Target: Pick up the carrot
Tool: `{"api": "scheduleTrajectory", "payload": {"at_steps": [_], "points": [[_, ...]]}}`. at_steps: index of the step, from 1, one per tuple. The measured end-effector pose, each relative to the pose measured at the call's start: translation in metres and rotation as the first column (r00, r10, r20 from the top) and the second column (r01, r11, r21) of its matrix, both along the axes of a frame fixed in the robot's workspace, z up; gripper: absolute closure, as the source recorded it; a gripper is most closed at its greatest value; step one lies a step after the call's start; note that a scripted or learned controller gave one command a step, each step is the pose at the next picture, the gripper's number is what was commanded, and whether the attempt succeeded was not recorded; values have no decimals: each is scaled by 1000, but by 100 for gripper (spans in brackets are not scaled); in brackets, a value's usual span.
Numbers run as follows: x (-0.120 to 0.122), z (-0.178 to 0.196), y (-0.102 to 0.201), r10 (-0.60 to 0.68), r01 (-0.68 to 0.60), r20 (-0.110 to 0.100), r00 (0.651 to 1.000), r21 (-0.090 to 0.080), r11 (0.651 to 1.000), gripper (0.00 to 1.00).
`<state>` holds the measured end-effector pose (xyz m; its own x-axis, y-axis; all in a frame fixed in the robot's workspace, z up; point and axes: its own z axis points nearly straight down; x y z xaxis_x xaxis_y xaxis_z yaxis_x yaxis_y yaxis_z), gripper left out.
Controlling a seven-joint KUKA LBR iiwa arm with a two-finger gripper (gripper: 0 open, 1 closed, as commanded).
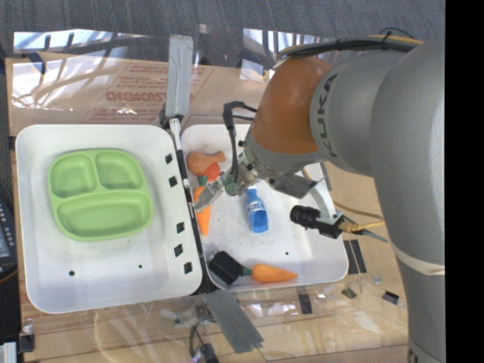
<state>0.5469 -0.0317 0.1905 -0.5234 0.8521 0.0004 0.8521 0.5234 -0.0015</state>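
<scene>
KUKA arm (378,127) over the right of two white bins, gripper (214,190) low by the bin's left wall.

Left bin (45,263) carries a green divided plate (100,193). Right bin (318,255) contains a blue bottle (257,210), a toy drumstick (204,161), a black-handled carrot (271,274) at the near wall, and a second carrot (203,216) just beneath the gripper; whether the jaws are parted or closed cannot be told.
</scene>
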Motion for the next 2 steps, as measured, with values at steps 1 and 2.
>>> {"api": "scheduleTrajectory", "payload": {"at_steps": [1,2], "points": [[11,2,-53,172,-172,3,985,-1,985,0],[24,-100,-65,339,-339,1,941,0,941,0]]}}
